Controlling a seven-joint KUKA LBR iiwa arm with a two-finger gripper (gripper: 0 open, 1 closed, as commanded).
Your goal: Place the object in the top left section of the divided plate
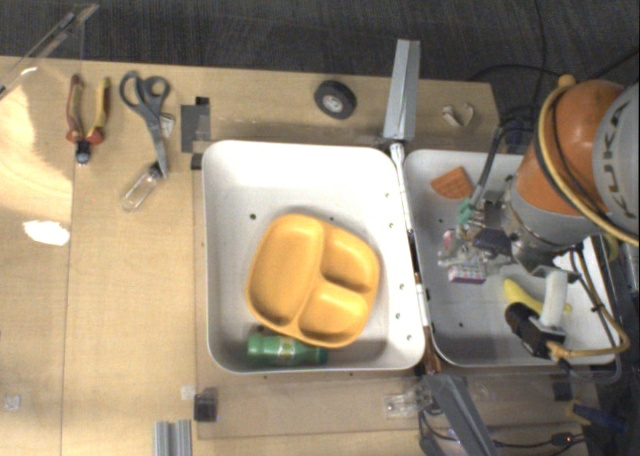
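The claw (465, 249) is seen low over the right bin (445, 329), near that bin's left wall, at the end of the grey arm (585, 174) with its orange band. Whether the claw is apart or together cannot be told, since its tip is lost in clutter. Just beneath it a small mottled thing (462, 270), pink and pale, is seen on the bin floor; whether it is touched by the claw cannot be told, and nothing is shown clamped in the claw. Further back in the same bin, an orange piece (451, 182) is laid flat near the far left corner.

The left bin (230, 179) is set just beside the right one. In it the yellow divided plate (313, 279) is found, turned at a slant, with three sections marked off by raised ridges. A green can (285, 348) is laid on its side against the plate's near rim, partly tucked under it and outside every section.

On the bench (110, 294), beyond the left bin, scissors (150, 109), red-handled pliers (85, 114) and a dark roll of tape (335, 99) are spread out, well apart from the bins.
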